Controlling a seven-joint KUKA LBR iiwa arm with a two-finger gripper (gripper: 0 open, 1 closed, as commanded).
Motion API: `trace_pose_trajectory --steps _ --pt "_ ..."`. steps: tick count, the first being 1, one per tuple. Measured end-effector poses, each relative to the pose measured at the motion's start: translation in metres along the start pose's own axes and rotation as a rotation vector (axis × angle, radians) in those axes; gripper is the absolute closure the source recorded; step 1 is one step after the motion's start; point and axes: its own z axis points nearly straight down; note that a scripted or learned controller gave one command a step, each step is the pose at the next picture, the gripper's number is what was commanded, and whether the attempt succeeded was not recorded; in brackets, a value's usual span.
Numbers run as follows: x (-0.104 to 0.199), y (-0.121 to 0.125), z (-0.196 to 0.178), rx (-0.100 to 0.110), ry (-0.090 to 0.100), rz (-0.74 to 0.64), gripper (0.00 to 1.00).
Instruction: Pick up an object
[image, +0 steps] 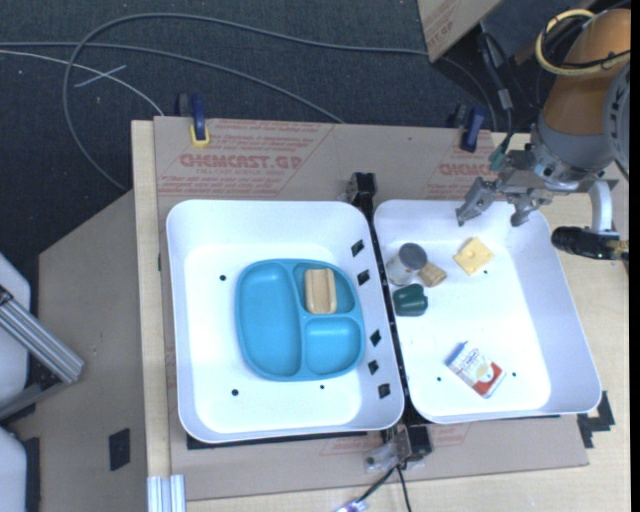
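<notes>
Yellow block below pincer, fingers apparently spread.

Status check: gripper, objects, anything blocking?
Gripper open, holding nothing, above right bin's far edge. Yellow block nearest, untouched. Nothing blocking.

Arm cut off at right edge (upper part unseen).

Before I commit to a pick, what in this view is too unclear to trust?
- Pincer, camera view: too small to tell whether anything sits between the tips.
- Grey cylinder and small tan piece: crowded together with the dark green object, so contact is unclear.
- Small packet: print too small to read.
- Arm: cut off by the top and right edges.
</notes>
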Motion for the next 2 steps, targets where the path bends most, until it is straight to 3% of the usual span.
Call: trace_pose_trajectory --steps 1,2 --pt "0.0 0.003 -0.01 -0.016 -0.003 -0.003 0.0" --pt "-0.008 0.001 0.037 -0.011 -0.002 -0.002 0.0"
